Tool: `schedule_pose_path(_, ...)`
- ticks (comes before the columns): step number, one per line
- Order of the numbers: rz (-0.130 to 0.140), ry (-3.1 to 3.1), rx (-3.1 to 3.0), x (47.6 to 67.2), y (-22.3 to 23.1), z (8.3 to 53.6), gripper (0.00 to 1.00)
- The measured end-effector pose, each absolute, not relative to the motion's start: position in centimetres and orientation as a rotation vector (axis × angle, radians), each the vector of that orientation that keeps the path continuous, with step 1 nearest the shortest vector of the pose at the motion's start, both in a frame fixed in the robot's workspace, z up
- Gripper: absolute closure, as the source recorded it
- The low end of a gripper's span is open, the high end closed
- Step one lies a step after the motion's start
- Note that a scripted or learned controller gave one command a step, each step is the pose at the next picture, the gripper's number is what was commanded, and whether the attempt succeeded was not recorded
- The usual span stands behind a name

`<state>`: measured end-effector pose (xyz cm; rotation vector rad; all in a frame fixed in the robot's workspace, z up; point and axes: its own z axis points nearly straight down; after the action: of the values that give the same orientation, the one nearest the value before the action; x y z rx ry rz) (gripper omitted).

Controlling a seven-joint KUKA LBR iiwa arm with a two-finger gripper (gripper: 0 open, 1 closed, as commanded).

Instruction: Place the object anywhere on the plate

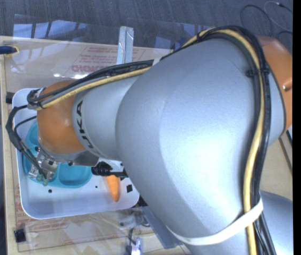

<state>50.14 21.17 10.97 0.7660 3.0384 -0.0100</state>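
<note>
Camera view looks down on the grey arm (192,137) stretched over the left white bin (60,206); its gripper (41,171) sits low by the bin's left edge, over a blue plate (76,177); whether it grips anything I cannot tell; an orange object (113,187), carrot-like, lies on the bin floor just beside the plate's right rim, towards the near edge; judging so, placing remains undone.
</note>
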Motion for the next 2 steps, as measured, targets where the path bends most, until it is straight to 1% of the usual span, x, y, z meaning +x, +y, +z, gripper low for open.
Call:
schedule_pose_path(1, 0.0, 2.913, 1.174, 56.1, 11.6, 22.5, 1.0)
schedule_pose_path(2, -0.007, 2.784, 1.465, 54.0, 19.0, 19.4, 1.0)
